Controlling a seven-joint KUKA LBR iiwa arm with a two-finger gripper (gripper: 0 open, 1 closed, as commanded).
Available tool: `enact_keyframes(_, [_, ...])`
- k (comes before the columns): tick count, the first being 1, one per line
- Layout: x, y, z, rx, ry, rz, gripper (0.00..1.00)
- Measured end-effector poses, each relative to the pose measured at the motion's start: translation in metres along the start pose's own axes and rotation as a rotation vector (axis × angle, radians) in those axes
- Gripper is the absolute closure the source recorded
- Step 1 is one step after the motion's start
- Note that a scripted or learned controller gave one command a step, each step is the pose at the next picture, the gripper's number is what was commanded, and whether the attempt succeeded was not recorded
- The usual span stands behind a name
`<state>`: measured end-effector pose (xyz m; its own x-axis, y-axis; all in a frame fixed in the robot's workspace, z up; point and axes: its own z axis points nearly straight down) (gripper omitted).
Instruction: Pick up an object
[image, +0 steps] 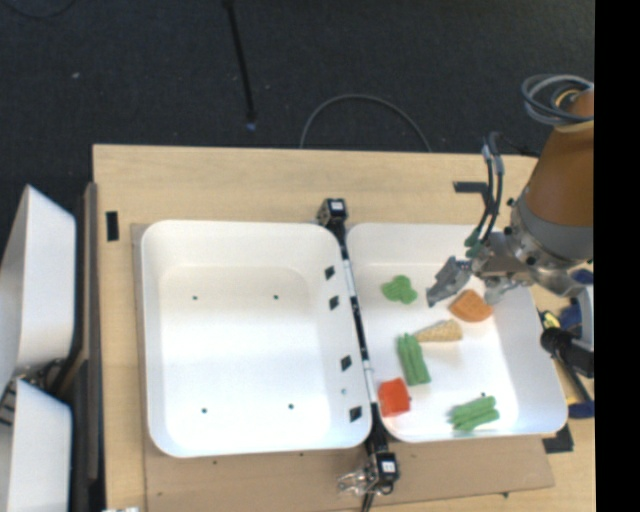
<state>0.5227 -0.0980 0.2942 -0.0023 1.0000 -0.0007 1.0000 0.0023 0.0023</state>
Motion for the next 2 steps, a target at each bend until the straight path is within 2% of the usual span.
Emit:
enact_keyframes(1, [-0.010, -0.030, 0.163, 0.018, 0.003, 0.004, 0.00])
enact_keyframes(2, [-0.002, -0.023, 0.196, 0.005, 0.000, 0.007, 0.00])
